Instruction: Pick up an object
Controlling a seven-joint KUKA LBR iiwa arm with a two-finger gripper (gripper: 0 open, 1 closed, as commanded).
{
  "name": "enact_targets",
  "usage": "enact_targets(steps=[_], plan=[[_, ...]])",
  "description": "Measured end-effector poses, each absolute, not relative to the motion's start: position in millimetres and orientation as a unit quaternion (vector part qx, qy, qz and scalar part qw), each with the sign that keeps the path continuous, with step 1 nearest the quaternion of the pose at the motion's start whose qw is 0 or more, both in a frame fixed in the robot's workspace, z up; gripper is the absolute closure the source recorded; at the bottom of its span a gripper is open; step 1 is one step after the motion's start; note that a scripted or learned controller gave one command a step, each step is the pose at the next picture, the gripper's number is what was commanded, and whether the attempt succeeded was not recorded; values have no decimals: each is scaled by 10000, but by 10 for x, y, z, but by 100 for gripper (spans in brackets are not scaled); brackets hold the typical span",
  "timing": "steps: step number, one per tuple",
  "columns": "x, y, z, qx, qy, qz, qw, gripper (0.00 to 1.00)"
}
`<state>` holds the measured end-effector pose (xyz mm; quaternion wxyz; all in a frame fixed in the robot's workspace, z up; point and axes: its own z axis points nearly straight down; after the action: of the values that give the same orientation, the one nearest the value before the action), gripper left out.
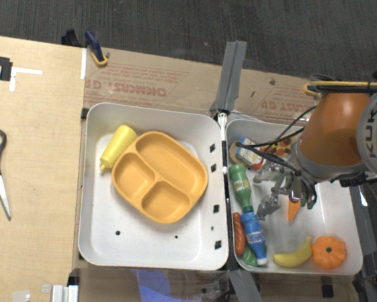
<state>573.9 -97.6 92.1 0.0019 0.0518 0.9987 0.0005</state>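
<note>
The claw (284, 200) hangs, jaws spread, above the right bin (337, 271), probably choosing between the orange carrot (293, 210) just beside it and the blue bottle (255, 234) below.

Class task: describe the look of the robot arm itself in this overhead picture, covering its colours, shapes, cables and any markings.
The robot arm has a light grey rounded casing with dark lettering reading KU along its right side. A broad, glossy orange band wraps it above the wrist. Thin black cables loop from the wrist area. Below hangs a small grey metal gripper of bare, angular parts.
</note>
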Motion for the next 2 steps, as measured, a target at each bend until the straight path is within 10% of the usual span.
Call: enact_targets(steps=[1, 2], plan=[[5313, -983, 920, 1045, 9945, 2, 6, 0], [5325, -982, 1016, 1031, 9947, -3, 22, 100]])
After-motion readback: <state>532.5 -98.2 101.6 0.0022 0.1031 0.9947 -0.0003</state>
